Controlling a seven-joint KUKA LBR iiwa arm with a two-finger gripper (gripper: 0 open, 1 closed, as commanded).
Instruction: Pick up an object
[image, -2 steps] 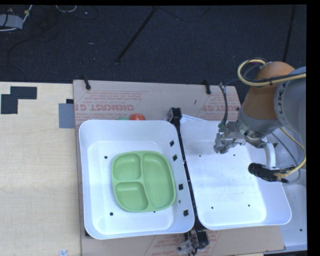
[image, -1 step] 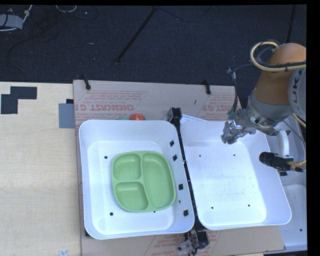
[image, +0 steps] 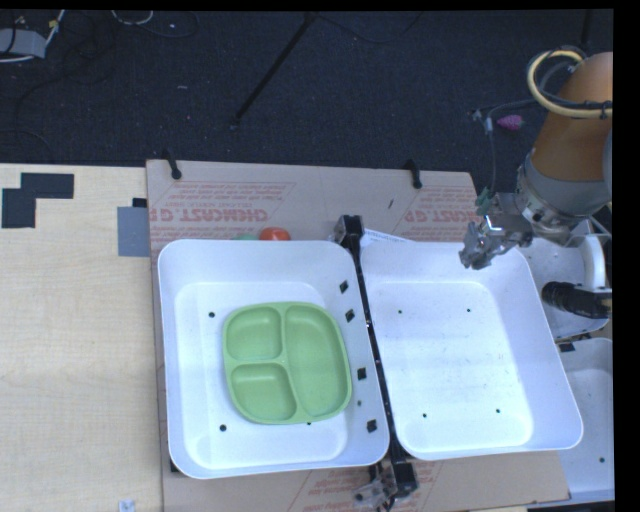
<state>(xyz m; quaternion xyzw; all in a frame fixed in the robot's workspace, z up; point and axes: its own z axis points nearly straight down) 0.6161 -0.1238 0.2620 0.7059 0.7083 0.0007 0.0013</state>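
Counter (image: 70, 340) with cardboard sheet (image: 300, 200).
Two white bins, left bin (image: 190, 290) and right bin (image: 540, 400), sit side by side on the cardboard.

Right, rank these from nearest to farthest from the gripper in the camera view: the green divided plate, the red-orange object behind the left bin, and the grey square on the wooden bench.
From the gripper, near the right bin's far right corner:
1. Green divided plate, lying in the left bin, about as near as the next; too close to call.
2. Red-orange object, just behind the left bin's far rim.
3. Grey square, on the wooden bench left of both bins, plainly farthest.
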